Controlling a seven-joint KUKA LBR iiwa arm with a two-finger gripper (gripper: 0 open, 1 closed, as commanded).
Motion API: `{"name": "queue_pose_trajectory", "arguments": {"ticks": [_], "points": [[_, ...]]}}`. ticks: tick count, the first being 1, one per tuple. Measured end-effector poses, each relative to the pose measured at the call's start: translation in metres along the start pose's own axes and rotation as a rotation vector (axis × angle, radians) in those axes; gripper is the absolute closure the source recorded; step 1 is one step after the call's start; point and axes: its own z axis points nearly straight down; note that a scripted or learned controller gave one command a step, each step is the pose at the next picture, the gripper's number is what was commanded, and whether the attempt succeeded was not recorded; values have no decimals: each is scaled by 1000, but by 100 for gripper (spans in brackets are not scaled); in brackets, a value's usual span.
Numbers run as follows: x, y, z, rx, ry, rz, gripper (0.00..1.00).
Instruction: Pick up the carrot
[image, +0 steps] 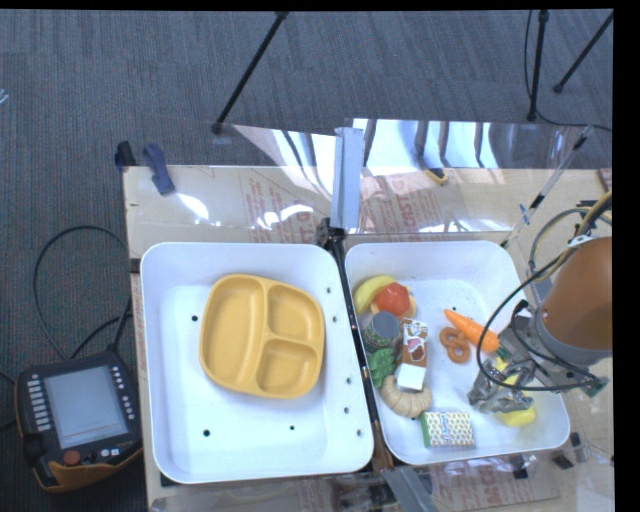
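- Bench edge nearest camera: teach pendant (78, 412) on the floor at left, cable looping up behind it.
- Right bin (500, 262): gripper (503, 396) low over its near-right corner, beside a yellow piece (520, 415); whether its fingers are apart or closed, cannot tell.
- Patterned box (447, 428) at the bin's near wall.
- Carrot (468, 327) lies free mid-bin, just beyond the gripper, touching an orange ring (456, 346).
- Left bin (170, 270): yellow divided plate (263, 335), flat.
- Farther back: bare plywood bench (230, 205) under a glaring clear panel.
- Beyond: grey carpet (100, 90), tripod legs (250, 65).
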Motion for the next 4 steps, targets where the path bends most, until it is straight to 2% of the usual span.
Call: {"name": "queue_pose_trajectory", "arguments": {"ticks": [1, 2, 3, 4], "points": [[-55, -45, 0, 0, -2, 214, 100], [-104, -17, -91, 4, -5, 413, 100], [-28, 3, 1, -1, 1, 227, 100], [-39, -4, 0, 1, -1, 401, 100]]}}
